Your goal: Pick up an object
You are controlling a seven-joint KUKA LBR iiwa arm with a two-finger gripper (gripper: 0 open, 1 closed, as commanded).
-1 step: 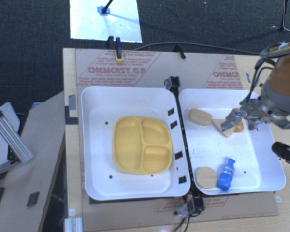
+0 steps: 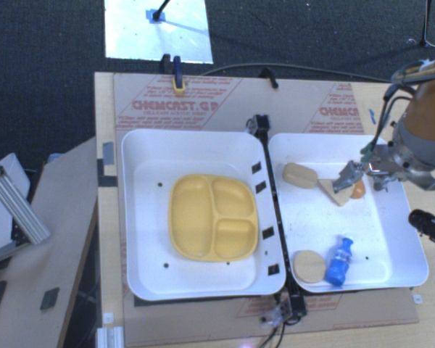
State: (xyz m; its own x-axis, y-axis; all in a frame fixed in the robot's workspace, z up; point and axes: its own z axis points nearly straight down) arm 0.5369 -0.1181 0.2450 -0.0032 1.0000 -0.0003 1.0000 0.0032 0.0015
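Bench wears printed cardboard under two white bins; dark carpet beyond far edge; hand in right bin, grip state unreadable.

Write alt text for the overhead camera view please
A robot gripper hovers low in the right bin over a small tan piece, near a blue bottle. The left bin holds a yellow divided plate.

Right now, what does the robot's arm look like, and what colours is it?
The arm comes in from the right. It is rounded and grey, with an orange band near the wrist. Thin dark cables loop along its side. At its end sits a small gripper made of silvery-grey metal, with narrow fingers.
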